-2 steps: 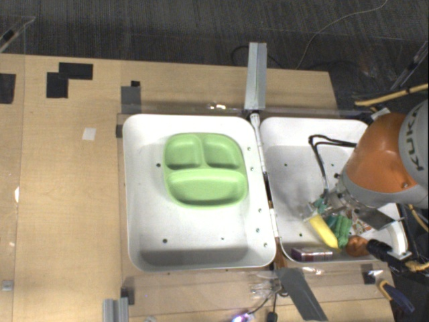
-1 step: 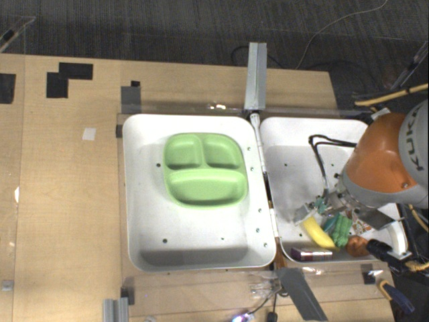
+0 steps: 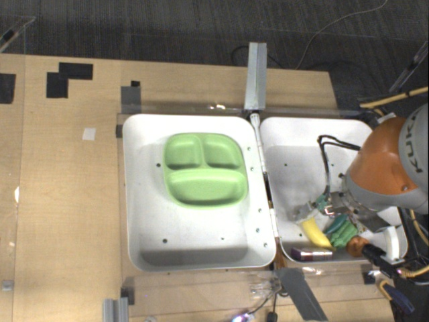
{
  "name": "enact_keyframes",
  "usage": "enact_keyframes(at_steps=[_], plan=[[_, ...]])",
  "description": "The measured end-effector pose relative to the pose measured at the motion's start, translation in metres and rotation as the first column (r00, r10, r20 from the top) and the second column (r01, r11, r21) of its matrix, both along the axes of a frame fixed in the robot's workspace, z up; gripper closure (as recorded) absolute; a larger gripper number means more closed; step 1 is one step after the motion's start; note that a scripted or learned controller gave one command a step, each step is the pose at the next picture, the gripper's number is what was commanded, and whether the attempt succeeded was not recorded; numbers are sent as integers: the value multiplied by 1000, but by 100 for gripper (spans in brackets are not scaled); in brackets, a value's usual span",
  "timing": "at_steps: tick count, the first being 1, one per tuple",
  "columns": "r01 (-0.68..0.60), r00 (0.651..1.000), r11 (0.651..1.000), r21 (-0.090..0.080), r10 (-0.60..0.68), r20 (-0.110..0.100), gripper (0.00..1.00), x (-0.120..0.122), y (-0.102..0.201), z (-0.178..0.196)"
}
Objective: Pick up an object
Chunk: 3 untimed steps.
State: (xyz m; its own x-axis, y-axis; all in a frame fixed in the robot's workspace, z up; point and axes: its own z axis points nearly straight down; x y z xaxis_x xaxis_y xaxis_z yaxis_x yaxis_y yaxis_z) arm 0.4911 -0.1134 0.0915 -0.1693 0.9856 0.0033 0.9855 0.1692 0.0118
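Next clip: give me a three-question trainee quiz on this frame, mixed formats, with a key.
1. True or false: the green divided plate lies in the left bin.
2. Which bin is the arm reaching into? A) left B) right
3. Fill in: the yellow banana lies near the ___ edge of its bin, as this view shows it.

Key: 1 true; 2 B; 3 bottom.

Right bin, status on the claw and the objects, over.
Claw low in right bin, fingers unclear. Banana and green item beside it, nothing seen gripped. Green tray in left bin.
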Motion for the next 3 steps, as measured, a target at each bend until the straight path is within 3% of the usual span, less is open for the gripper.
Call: enact_keyframes(at_steps=[2, 3], plan=[[199, 980, 980, -7, -198, 8, 0, 1, 21, 0], [158, 987, 987, -5, -158, -6, 0, 17, 60, 94]])
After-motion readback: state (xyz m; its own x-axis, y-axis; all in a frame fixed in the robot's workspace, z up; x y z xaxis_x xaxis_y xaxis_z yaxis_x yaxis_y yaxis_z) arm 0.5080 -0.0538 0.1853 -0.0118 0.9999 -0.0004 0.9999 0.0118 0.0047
